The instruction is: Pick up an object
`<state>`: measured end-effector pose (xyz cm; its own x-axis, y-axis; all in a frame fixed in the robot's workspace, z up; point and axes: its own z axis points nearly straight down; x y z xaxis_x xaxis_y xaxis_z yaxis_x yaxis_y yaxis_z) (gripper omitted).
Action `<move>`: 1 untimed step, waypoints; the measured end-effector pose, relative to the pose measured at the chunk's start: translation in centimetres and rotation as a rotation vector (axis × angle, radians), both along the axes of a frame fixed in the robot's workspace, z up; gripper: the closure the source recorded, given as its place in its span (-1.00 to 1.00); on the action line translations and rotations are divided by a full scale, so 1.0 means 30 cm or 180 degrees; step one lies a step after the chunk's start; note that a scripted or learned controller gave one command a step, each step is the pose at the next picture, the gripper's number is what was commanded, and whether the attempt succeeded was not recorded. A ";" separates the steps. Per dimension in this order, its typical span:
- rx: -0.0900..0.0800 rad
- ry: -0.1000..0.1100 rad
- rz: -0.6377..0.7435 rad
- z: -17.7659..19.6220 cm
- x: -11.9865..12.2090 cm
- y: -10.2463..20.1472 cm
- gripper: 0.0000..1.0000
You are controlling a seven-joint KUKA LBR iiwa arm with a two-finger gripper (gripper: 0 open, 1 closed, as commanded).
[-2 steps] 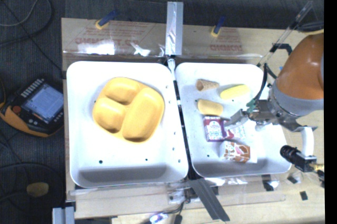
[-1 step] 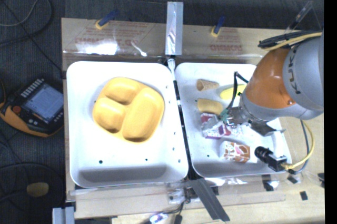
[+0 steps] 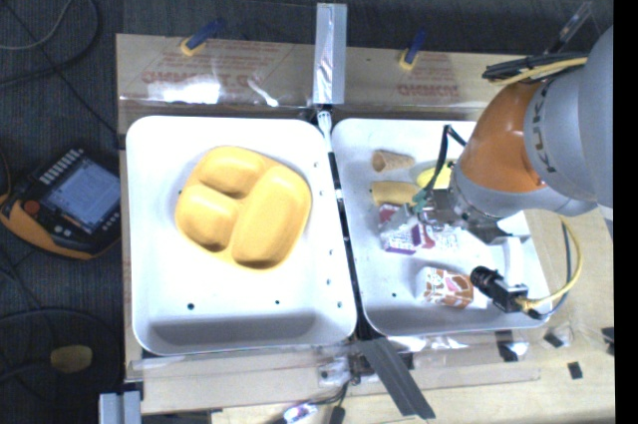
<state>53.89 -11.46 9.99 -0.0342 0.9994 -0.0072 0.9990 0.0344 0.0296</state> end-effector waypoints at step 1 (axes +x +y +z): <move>-0.0055 -0.0024 0.0628 0.000 -0.012 0.010 -1.00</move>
